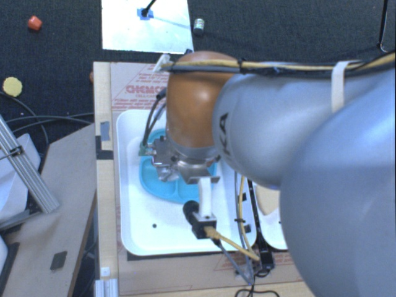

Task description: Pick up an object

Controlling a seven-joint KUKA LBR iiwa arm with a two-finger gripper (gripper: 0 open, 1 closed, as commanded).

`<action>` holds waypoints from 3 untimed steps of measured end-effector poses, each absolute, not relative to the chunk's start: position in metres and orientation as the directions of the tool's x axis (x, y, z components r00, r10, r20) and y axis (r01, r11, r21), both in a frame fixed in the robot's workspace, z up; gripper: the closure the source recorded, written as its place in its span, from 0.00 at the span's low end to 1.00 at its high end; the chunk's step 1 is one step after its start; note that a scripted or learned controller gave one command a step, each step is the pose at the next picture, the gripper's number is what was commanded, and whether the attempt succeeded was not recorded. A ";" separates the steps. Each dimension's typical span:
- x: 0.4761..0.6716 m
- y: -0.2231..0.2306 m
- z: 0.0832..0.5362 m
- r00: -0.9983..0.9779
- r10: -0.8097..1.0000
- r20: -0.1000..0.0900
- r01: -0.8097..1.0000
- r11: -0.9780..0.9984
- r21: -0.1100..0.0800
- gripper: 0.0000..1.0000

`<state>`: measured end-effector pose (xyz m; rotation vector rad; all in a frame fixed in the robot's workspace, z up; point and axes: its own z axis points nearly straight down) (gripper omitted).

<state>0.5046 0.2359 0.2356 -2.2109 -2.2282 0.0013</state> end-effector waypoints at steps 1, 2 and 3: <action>0.538 0.152 0.345 0.006 1.000 0.001 1.000 -0.006 0.015 1.00; 0.484 0.207 0.243 -0.008 1.000 0.000 1.000 0.008 -0.010 1.00; 0.489 0.204 0.260 -0.005 1.000 0.002 1.000 0.005 0.002 1.00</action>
